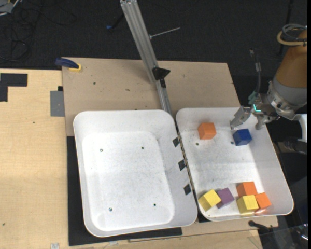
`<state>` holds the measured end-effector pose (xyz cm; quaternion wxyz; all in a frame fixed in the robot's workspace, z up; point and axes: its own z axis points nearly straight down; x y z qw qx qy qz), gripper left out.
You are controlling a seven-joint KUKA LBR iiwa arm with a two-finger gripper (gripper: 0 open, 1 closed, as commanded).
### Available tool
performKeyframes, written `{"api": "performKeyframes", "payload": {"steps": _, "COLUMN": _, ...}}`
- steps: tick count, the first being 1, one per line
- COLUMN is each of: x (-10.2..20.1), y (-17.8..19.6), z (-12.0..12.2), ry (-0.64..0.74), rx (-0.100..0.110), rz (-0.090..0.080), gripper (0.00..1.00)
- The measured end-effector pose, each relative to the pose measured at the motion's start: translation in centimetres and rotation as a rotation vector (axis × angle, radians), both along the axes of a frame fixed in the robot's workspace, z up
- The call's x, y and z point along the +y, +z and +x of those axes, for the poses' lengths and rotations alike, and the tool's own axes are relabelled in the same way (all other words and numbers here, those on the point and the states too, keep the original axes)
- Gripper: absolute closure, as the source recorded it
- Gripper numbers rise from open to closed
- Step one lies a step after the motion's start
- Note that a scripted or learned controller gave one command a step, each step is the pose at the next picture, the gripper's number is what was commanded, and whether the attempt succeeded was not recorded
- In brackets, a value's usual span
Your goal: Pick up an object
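The tool (250,119), fingers spread apart and holding nothing, hangs at the frame's right just above the blue cube (242,137) in the right bin (280,175); it looks light and rigid, best pinched across two flat opposite faces.

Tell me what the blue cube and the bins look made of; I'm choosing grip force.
Blue cube: probably painted wood or hard plastic, with flat matte faces and crisp edges; the view can't settle which. Right bin and left bin: likely moulded plastic, white, smooth, with rounded rims and a faint sheen.
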<state>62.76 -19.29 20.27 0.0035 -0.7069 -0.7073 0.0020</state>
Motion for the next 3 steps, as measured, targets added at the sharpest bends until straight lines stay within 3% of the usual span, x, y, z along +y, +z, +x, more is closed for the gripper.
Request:
{"api": "performKeyframes", "payload": {"steps": 1, "x": 0.1, "y": 0.3, "z": 0.1, "ry": 0.004, "rx": -0.004, "rz": -0.002, "gripper": 0.0}}
{"api": "performKeyframes", "payload": {"steps": 2, "x": 0.9, "y": -5.0, "z": -0.7, "ry": 0.003, "rx": 0.0, "rz": 0.001, "gripper": 0.0}}
{"api": "performKeyframes", "payload": {"steps": 3, "x": 0.9, "y": -8.3, "z": 0.5, "ry": 0.002, "rx": -0.02, "rz": -0.005, "gripper": 0.0}}
